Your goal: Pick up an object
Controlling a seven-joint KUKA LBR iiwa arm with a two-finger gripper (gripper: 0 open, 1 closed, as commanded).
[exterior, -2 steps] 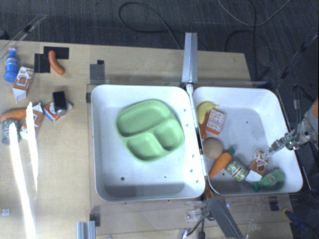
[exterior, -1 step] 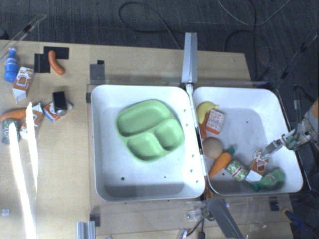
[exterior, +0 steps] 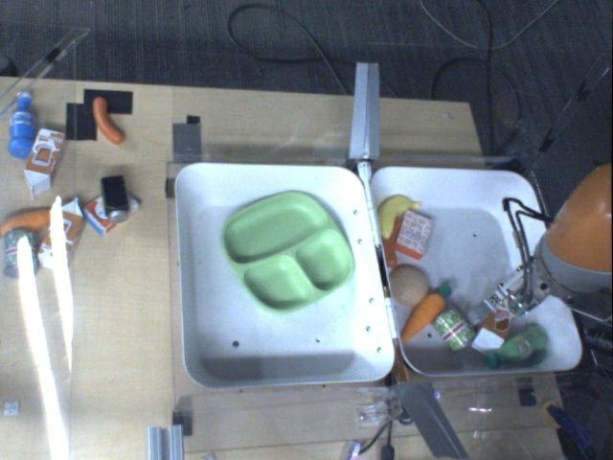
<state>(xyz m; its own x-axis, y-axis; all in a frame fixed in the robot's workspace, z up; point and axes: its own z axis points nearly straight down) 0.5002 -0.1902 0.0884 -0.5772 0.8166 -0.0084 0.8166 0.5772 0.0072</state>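
On the wooden bench [exterior: 124, 286], far left, lay a small blue bottle [exterior: 20, 126], an orange sausage-shaped toy [exterior: 108, 121] and a few small cartons. The left shallow white bin [exterior: 201, 343] held a green three-compartment plastic tray [exterior: 287, 249], set slightly askew. In the right shallow white bin [exterior: 479, 228], a yellow toy banana [exterior: 393, 209] touched an orange-and-white carton [exterior: 414, 234] along the left wall; below them sat a beige egg-shaped ball [exterior: 409, 284], an orange toy carrot [exterior: 422, 315], a small green-labelled can [exterior: 453, 329] and a green leafy toy vegetable [exterior: 518, 347]. The gripper [exterior: 506, 302] hung low over the bin's lower right, just above the leafy vegetable; whether it was wide, narrow or gripping anything could not be told.
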